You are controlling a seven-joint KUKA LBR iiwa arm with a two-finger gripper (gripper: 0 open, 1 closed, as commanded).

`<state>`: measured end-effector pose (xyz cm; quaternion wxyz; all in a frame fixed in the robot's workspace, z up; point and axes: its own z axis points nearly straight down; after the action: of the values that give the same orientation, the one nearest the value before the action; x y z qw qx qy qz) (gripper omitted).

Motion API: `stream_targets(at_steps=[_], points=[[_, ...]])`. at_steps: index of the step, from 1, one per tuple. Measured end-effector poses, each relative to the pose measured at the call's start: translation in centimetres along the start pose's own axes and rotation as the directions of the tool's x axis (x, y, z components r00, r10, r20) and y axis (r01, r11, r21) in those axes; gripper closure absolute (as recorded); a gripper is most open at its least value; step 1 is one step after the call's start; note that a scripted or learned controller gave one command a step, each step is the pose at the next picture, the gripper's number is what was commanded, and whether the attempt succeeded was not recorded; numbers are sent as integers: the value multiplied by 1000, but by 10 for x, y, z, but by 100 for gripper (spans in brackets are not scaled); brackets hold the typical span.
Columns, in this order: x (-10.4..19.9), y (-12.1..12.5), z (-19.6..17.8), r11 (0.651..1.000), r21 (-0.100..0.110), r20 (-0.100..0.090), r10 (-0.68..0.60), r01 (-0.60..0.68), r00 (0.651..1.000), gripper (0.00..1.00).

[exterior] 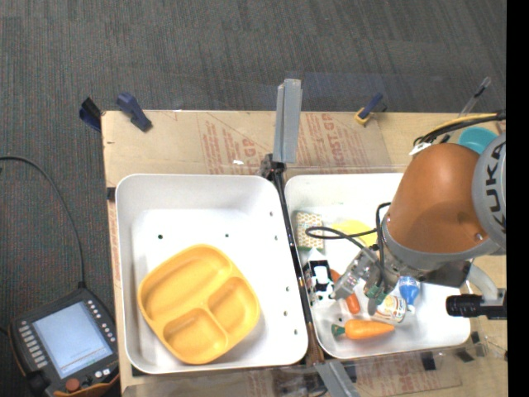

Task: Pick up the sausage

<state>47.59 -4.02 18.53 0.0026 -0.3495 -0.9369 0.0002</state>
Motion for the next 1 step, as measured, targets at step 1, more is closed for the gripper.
stream_targets(at_steps=[1], points=[[-54, 20, -61, 997, -2, 3, -71, 71, 997, 100]])
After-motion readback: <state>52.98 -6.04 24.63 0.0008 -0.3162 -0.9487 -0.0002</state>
